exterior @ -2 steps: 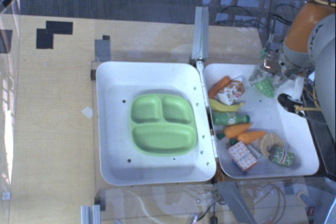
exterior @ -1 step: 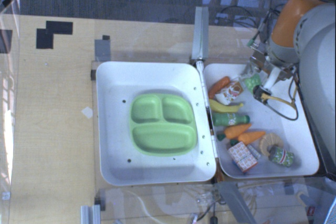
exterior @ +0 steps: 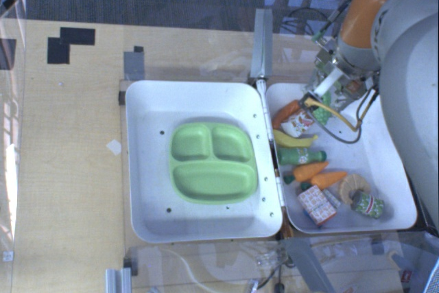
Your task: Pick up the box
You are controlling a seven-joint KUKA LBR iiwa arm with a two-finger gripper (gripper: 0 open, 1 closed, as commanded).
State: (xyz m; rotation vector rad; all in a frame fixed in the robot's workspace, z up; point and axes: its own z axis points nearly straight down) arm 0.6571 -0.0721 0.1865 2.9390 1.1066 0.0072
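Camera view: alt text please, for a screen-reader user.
The arm's tool hangs over the right bin, above a small carton beside carrots, a banana and a patterned box. The left bin holds a green divided tray.

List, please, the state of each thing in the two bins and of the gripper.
green tray: flat in the left bin, compartments bare
gripper: low over the right bin, near its far end
box: lying in the right bin, not held
banana: lying by the divider
carrots: lying side by side
carton: lying just under the gripper
can: on its side
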